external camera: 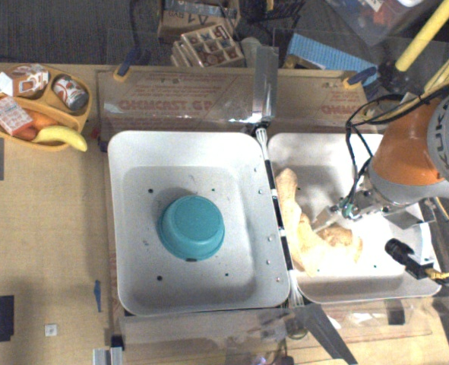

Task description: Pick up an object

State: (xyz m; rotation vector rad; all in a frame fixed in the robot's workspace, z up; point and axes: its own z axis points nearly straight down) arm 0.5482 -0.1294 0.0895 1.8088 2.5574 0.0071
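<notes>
The gripper (335,216) sits low in the right bin (376,278), right beside the tan plush toy (304,226), which stretches lengthwise along the bin's left wall, just left of it.

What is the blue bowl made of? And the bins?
The blue bowl looks like plastic: one even teal colour, smooth, with a soft sheen. The left bin and right bin seem to be white plastic or coated metal; their smooth walls shine faintly, so I can't be sure.
</notes>
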